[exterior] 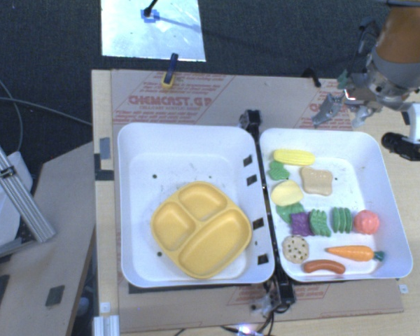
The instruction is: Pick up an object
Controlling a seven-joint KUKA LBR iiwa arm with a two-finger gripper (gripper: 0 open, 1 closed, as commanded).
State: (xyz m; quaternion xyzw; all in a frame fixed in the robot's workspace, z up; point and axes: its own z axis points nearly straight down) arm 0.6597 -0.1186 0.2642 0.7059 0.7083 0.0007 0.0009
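Observation:
The right bin [388, 187] holds several toy foods: a yellow corn cob [292, 157], a slice of toast [316, 180], a pale yellow lemon [287, 192], a purple piece [300, 223], green vegetables [342, 219], a pink peach [367, 221], a cookie [294, 248], a sausage [324, 266] and a carrot [353, 253]. My gripper [343, 110] hangs above the bench just beyond the right bin's far rim, apart from all the foods, with nothing seen in it.
The left bin [140, 152] holds a yellow divided plate [201, 228]. A shiny sheet [152, 19] lies on the dark floor at the back. A small blue and yellow tool [170, 71] rests at the bench's far edge.

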